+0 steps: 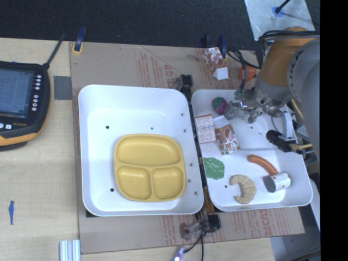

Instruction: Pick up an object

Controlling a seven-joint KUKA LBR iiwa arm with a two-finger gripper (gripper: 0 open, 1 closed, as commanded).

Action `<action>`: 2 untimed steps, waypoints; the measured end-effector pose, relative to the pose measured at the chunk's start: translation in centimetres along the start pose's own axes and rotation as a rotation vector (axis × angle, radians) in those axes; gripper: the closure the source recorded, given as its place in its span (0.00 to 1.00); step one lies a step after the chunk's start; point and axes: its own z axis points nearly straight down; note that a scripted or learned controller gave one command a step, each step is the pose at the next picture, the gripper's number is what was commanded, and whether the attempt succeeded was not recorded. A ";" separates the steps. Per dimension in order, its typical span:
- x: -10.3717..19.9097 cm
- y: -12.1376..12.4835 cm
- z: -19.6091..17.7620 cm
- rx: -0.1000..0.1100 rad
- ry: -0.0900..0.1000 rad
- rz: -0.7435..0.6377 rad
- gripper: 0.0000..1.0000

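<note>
My gripper [241,109] hangs over the far part of the right bin [296,200], just right of a small pink and green ball [219,104]. In that bin also lie a white and red packet [205,128], a brown snack packet [227,138], a green piece [213,168], a croissant [243,188], an orange sausage [261,163] and a white cylinder with a dark end [277,181]. Nothing can be made out in the gripper.
The left bin [98,107] holds a yellow divided plate [149,166]. A small patterned packet [214,55] and a white cube [221,73] lie on the cardboard behind the right bin. A teach pendant [19,102] sits at the far left.
</note>
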 end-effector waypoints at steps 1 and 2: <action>2.8 -7.3 0.0 -0.011 -0.001 0.001 0.00; 4.6 0.3 -0.2 -0.013 0.001 0.002 0.00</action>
